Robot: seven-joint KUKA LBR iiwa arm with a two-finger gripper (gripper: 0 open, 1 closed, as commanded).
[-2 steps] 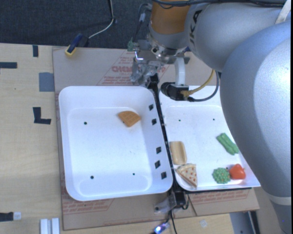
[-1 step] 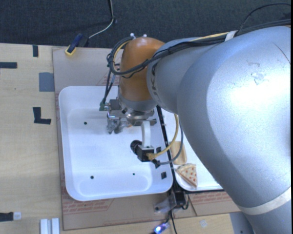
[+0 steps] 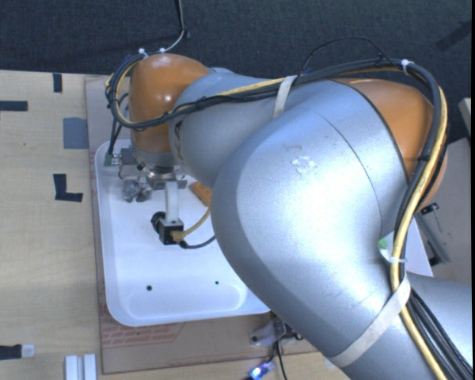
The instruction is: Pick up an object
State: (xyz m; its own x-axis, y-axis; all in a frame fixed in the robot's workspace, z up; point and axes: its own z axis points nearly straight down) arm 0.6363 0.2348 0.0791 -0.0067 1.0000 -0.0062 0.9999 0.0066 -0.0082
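Nearest the camera, the arm [image 3: 324, 212] swings in from the right, its thick grey link covering most of that side and whatever lies under it; below and left of it shows the near rim of the white bin [image 3: 170, 305], its floor bare here apart from two small dark specks [image 3: 149, 287]. Further in, the claw [image 3: 138, 182] hangs low over the bin's far left corner, close to the wall and pointing down at the floor; how wide it stands, and whether it has hold of anything, cannot be told from this angle. Just right of it, a small orange thing [image 3: 199, 191] peeks out from under the grey link, lying in the bin; most of it is hidden, so what it is cannot be told, yet it is the one likely candidate for picking. Beyond and to the left runs the pale wooden table [image 3: 32, 275], marked with black tape pieces [image 3: 63, 187].

By my reading, the step in hand is the descent or the grasp attempt itself, down at the bin floor; nothing proves a catch. The next move calls for closing on something solid, then a straight lift clear of the bin wall; if the claw sits beside the orange thing rather than over it, a shift to the right is needed first.
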